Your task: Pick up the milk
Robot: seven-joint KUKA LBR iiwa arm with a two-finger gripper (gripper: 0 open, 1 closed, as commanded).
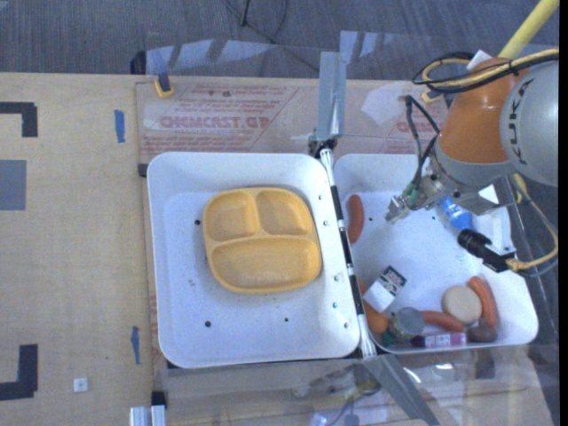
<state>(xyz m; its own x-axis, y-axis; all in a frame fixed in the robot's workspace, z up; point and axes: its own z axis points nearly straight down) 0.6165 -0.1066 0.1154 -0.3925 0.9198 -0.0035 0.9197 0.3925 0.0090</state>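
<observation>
The milk (382, 291) is a small white carton with a black label. It lies tilted in the right bin (417, 256), near the bin's left wall and towards the front. My gripper (398, 209) hangs over the back half of the same bin, well behind the milk and a little to its right. Nothing shows between its metal tips. The grey arm with its orange band (479, 127) reaches in from the right, above the bin's back right corner.
A red sausage (355, 217) lies along the right bin's left wall, just left of the gripper. A carrot (441, 319), a grey lump (408, 320), a bun (461, 303) and another sausage (487, 298) crowd the front. A yellow divided plate (262, 238) sits in the left bin (177, 327).
</observation>
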